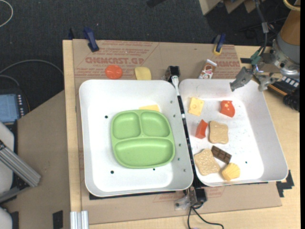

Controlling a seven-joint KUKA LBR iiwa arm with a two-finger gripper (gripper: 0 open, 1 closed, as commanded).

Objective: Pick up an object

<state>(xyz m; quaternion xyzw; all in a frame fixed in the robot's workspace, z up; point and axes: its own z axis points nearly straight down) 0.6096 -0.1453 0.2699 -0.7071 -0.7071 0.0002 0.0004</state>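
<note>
Nearest the camera, a yellow cheese cube (231, 171) is lying at the right bin's (267, 128) five o'clock corner. The jaws (249, 76) are hovering at the bin's twelve o'clock rim, spread apart and gripping nothing, so the pick is not yet begun. Outward from them, a red wedge (227, 108) is sitting closest, at about seven o'clock from the jaws, its long axis running from eleven to five o'clock. Beyond it, a yellow cheese slice (195, 106), a toast piece (218, 132) and a chocolate bar (221, 154) are resting. The left bin (90, 128) is carrying a green tray (142, 138) on the counter (286, 128).
</note>
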